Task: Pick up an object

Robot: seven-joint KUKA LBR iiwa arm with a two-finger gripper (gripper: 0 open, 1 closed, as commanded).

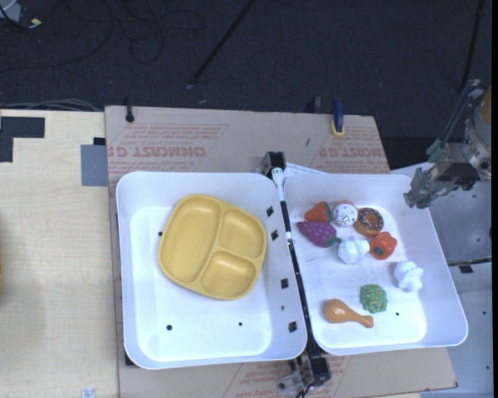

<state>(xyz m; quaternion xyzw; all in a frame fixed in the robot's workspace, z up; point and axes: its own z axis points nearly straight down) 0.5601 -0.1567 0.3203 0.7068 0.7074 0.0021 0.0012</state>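
Nearest the camera, in the right bin (448, 322), a toy drumstick (346, 312) lies on its side with a green broccoli (373, 298) touching its upper right and a white mushroom piece (408, 275) just beyond. Further back sits a tight cluster: purple grapes (318, 233), a white cauliflower-like piece (349, 250), a red pepper (383, 245), a doughnut (369, 220) and a speckled ball (344, 215). The left bin (141, 305) holds a yellow divided plate (212, 245). The drumstick looks the easiest pick (probably light, hard, slick plastic); its thin shank stands clear for a pinch. Farthest, the gripper (418, 192) hangs over the right bin's far right rim, gripping nothing; how it is set I cannot tell.
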